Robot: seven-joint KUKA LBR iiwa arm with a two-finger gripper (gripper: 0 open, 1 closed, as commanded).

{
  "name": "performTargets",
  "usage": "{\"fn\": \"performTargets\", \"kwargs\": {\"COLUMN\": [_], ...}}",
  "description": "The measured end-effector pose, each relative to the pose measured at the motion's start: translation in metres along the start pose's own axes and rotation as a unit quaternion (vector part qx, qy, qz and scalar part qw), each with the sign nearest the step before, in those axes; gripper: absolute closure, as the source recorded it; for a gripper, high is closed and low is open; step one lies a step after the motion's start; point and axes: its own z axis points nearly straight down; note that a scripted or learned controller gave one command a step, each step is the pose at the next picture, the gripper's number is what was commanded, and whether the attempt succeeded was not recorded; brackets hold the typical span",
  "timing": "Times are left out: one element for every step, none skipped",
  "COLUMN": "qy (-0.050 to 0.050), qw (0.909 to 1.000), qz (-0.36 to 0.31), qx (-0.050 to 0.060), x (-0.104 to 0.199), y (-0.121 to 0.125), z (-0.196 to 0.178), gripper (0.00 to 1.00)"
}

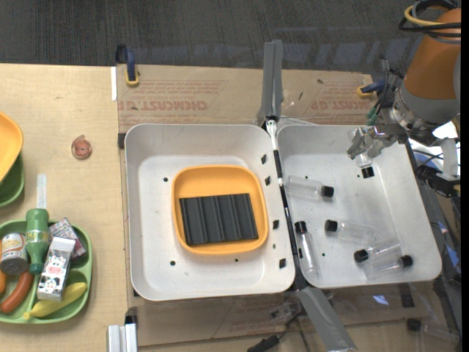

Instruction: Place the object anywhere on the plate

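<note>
A yellow-orange plate (pixel 217 179) sits in the left white bin (pixel 146 196), and a dark grey ribbed block (pixel 222 219) lies flat on it. Several clear vials with black caps lie scattered in the right bin (pixel 421 226), among them one near the divider (pixel 311 189), one at the bin's middle (pixel 349 231) and one at the front (pixel 381 254). My gripper (pixel 364 152) hangs over the back of the right bin, well away from the plate. A small black piece (pixel 366 171) shows just under it; whether it is a held vial's cap is unclear.
On the wooden table to the left stand a green plate (pixel 77 299) of toy food, an orange bowl (pixel 7 149) and a small pink disc (pixel 81 148). Clamps (pixel 129 66) hold brown cardboard behind the bins. A metal rail (pixel 272 79) rises between the bins.
</note>
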Motion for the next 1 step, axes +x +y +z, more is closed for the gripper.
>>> {"fn": "performTargets", "kwargs": {"qy": [-0.001], "qw": [0.9992], "qz": [-0.040], "qx": [0.000], "x": [0.0124], "y": [0.0431], "z": [-0.0013], "gripper": [1.00]}}
